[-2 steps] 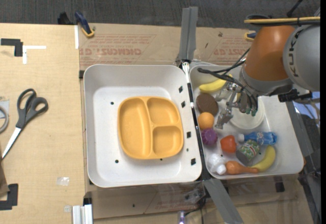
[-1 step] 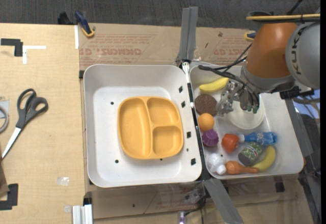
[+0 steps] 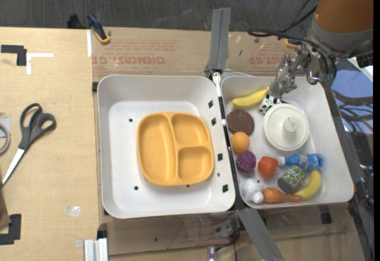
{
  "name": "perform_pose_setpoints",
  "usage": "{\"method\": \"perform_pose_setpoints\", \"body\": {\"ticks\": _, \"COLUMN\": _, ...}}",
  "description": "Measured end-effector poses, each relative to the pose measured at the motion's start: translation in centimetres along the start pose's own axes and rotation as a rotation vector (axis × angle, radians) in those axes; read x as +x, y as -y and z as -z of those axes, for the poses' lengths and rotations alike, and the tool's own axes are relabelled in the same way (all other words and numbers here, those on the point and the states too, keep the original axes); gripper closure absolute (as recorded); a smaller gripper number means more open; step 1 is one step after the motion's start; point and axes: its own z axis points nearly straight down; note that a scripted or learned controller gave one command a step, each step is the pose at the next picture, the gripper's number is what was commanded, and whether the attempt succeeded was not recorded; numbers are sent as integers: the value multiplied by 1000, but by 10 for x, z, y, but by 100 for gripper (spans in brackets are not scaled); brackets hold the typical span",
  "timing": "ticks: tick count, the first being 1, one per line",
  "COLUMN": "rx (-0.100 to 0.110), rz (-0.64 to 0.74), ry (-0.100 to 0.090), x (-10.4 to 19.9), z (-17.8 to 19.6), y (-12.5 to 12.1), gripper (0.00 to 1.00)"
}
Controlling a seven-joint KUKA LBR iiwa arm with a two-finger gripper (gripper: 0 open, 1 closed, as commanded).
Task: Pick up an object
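Evidently poised to choose, the gripper point(image 3: 284, 85) hung over the right bin's point(image 3: 336, 135) back corner, beside the banana point(image 3: 249, 98) and dice point(image 3: 268, 102), its opening impossible to tell.

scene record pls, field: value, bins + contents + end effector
left bin: orange divided plate
right bin: banana, brown disc, orange ball, white lidded container, purple piece, blue bottle, carrot, second banana
end effector: above right bin's far end, near the banana; nothing visibly held
bench, left: scissors
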Motion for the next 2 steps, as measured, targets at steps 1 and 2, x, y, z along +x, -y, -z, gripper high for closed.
{"method": "perform_pose_setpoints", "body": {"ticks": 1, "rx": 0, "rz": 221, "ry": 1, "x": -10, "z": 8, "y": 102, "gripper": 100}}
{"method": "perform_pose_setpoints", "body": {"ticks": 2, "rx": -1, "rz": 253, "ry": -1, "x": -50, "z": -109, "y": 79, "gripper": 100}}
